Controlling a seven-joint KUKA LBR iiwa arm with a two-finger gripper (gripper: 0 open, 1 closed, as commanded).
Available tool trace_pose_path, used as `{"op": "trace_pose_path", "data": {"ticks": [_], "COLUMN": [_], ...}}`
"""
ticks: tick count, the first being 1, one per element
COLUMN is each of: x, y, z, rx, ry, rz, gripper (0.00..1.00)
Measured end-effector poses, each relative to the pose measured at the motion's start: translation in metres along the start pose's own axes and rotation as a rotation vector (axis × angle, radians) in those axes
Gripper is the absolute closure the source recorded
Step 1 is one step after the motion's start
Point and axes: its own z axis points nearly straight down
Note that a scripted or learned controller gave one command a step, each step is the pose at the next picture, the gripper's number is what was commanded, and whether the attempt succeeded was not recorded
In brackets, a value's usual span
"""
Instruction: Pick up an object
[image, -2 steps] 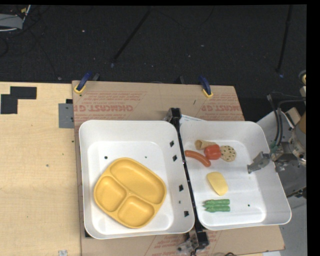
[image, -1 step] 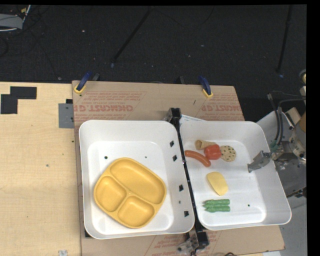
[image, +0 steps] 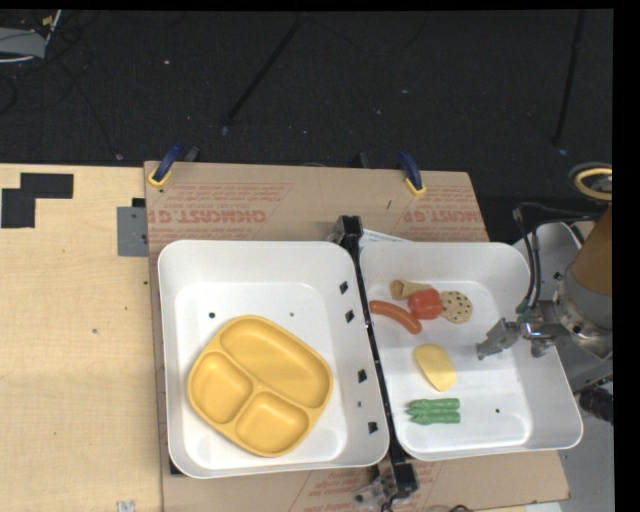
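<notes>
Yellow potato-shaped piece (image: 435, 367) lies apart at the claw's (image: 497, 340) eight o'clock; claw spread unclear; a centred, vertical descent suits it.

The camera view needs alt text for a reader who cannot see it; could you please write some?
A grey robot arm's gripper hangs over the right white bin, which holds a pale yellow oval piece, green beans, an orange sausage and other toy foods. The left white bin holds a yellow three-compartment plastic tray.
</notes>
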Motion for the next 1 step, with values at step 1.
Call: {"op": "trace_pose_path", "data": {"ticks": [1], "x": [0.0052], "y": [-0.0020], "z": [0.0617], "rx": [0.001], "ry": [0.000], "rz": [0.001], "gripper": [0.00]}}
